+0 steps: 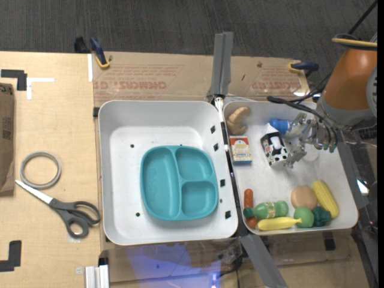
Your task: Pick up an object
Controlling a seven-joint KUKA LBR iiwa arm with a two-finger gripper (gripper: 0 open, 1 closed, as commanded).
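My gripper [296, 150] hangs low over the upper middle of the right bin [345, 173], on the grey arm with the orange band reaching in from the right. Just to its left lies a black-and-white toy [272, 150], close to or touching the gripper tip. A blue piece [279, 125] lies just above that toy. A small red-and-white box [241, 150] and a tan lump [237, 119] sit further left. Along the bin's front edge lie a corn cob [326, 198], a tan ball [303, 197], a green bottle-shaped item [270, 209] and a yellow banana [279, 223].
The left bin [114, 161] holds a teal divided plate [179, 182]. A small red item [248, 197] and green broccoli [314, 216] also lie in the right bin. Scissors [66, 210] and a tape roll [40, 168] rest on the bench at left.
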